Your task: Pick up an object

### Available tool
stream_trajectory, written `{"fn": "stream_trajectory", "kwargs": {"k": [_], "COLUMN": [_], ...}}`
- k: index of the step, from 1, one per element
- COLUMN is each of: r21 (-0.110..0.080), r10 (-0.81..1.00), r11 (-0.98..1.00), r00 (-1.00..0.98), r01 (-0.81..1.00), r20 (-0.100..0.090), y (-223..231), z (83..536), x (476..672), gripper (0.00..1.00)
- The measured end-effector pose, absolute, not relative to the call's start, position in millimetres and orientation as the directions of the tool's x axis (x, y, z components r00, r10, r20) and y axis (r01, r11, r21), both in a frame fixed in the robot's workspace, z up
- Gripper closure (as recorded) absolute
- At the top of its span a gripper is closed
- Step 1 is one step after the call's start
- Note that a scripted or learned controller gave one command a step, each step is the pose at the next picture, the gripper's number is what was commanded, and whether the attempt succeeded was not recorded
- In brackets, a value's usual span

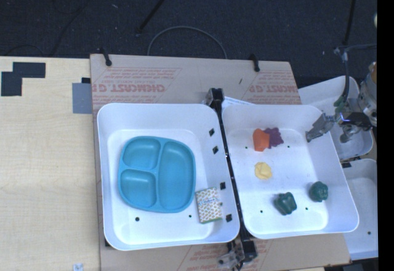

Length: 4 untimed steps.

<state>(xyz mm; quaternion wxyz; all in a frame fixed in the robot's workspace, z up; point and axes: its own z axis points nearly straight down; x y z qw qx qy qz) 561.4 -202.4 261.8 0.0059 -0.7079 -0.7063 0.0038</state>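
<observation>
The right bin [332, 217] holds an orange piece [260, 140] touching a purple piece [275, 136] at the back. A yellow lump [263, 170] lies at mid-bin. Two dark green items sit near the front, one a pepper shape [285, 203], the other a rounder one [318, 191]. My gripper [331, 130] hangs over the right bin's back right corner, away from all of these. Its fingers [316, 127] are spread open and hold nothing.
In the left bin [106, 140] a blue divided plate [157, 173] lies flat, with a small patterned box [209, 204] at its front right corner. A black divider [225, 162] joins the two bins. White sheeting [363, 193] lies to the right of the right bin.
</observation>
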Motion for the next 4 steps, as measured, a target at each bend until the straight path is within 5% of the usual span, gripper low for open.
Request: {"fn": "stream_trajectory", "kwargs": {"k": [1, 4], "r21": [-0.001, -0.008], "r10": [1.0, 1.0], "r11": [0.0, -0.001], "r00": [0.0, 0.001], "r01": [1.0, 1.0], "r20": [0.0, 0.003], "y": [-202.4, -200.7], "z": [268.7, 106.4], "x": [563.6, 554.3], "gripper": [0.0, 0.0]}}
